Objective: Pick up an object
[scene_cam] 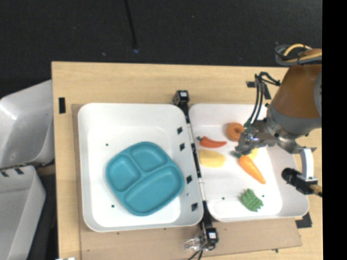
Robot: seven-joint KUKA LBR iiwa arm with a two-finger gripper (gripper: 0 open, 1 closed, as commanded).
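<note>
My jaws [246, 143] hang low in the right bin [217, 206], at the thick end of the carrot [252, 168] and just below the orange round piece [234, 130]. Whether they stand wide or narrow I cannot tell; they are a small dark blur from up here, and nothing shows plainly between them. I judge I am placed here because the toy foods crowd this spot, so a close could catch either one.

The carrot lies slanting away toward the bin's lower right, its thick end nearest me. Left of me lie the red pepper [211, 142] and, just under it, the yellow piece [212, 158], both close to the wall between the bins. The green piece [251, 200] sits apart, near the front wall.

The left bin [89, 210] holds a blue divided plate [144, 177], lying flat and tilted askew, well away from my reach. Both bins rest side by side on the counter [65, 85].

I can read no brand, label or writing anywhere.
</note>
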